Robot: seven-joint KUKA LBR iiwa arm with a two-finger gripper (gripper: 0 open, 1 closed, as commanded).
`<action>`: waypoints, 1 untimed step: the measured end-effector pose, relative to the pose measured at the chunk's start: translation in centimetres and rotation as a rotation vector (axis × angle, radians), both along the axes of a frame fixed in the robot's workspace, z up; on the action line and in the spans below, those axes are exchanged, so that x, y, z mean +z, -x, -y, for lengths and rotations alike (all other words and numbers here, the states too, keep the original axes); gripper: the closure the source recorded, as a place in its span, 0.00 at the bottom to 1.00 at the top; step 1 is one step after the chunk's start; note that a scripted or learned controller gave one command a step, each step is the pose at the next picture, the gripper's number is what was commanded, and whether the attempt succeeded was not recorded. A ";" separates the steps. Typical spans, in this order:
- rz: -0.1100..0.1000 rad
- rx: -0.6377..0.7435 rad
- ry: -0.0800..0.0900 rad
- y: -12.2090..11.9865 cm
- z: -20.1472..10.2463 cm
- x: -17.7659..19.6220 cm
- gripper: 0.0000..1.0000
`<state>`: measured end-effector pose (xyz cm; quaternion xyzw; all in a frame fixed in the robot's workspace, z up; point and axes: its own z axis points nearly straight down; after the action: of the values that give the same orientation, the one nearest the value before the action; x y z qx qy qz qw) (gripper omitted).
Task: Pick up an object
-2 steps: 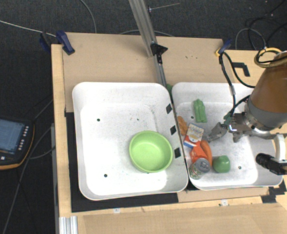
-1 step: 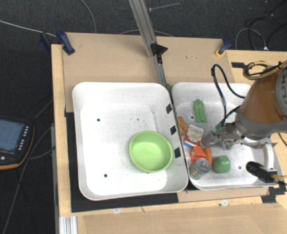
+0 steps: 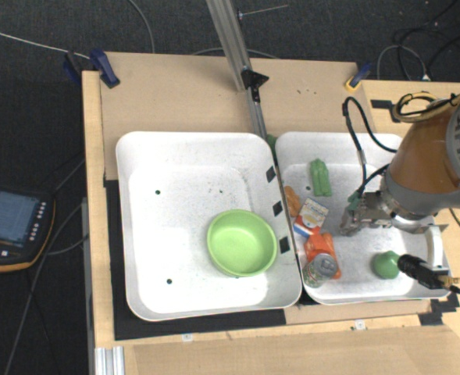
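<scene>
Claw [image 3: 349,223] sits low in the right bin [image 3: 335,148], over bare floor just right of the item cluster; nothing visible between its tips. Whether it is wide or narrow, cannot tell, too small and partly under the wrist. Arm [image 3: 425,166] comes in from the right, orange band above the wrist.

No target named, so any item counts. Nearest candidates: small white packet [image 3: 315,210] just left of the claw, orange can [image 3: 320,255] below-left lying on its side, silver end toward the bin's front wall. Orange piece [image 3: 293,201] lies near the bin's left wall, beside the packet. Green stick [image 3: 319,177] lies further back, apart from the claw. Green ball [image 3: 385,265] rests near the front right corner, close to a black part of the tool, contact unclear.

Left bin [image 3: 183,151] holds a green bowl [image 3: 241,243], upright, near its right front; well apart from the claw. Metal pole [image 3: 228,30] runs down between the bins. Pendant [image 3: 11,225] lies on the floor off to the left.

Progress, as a judgement: approach or descent stage at most. Nothing lifted, all items resting on bin floors. Left to do: line up over one item, close on it, raise it clear. Packet and can look like the likeliest picks given closeness, but claw appears beside them, not over either.
</scene>
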<state>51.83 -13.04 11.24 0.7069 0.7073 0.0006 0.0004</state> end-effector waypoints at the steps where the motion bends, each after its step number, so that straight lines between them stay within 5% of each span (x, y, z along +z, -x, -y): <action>1: 0.004 0.000 0.001 -0.1 -0.1 6.3 1.00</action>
<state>51.91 -12.92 17.53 0.7068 0.7074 0.0018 0.0023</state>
